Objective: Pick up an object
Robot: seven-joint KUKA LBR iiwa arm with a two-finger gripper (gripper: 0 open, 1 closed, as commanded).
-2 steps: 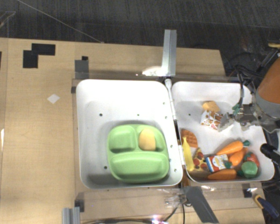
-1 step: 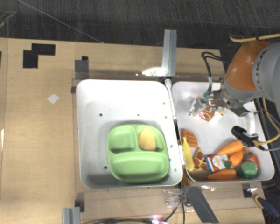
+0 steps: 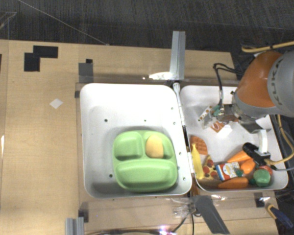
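Camera view: grey arm's gripper (image 3: 211, 117) hung over the right white bin (image 3: 196, 96), grip state unclear.
Toy food pile (image 3: 230, 170) sat at five o'clock; I'd target one isolated piece, descending straight.

1. The bench (image 3: 34, 146) is pale wood with black patches near its far left corner.
2. A left bin (image 3: 130, 102) sits directly on it.
3. A right bin (image 3: 196, 99) stands touching the left bin's right wall.
4. A grey metal post (image 3: 178, 55) rises behind the left bin's far right corner.
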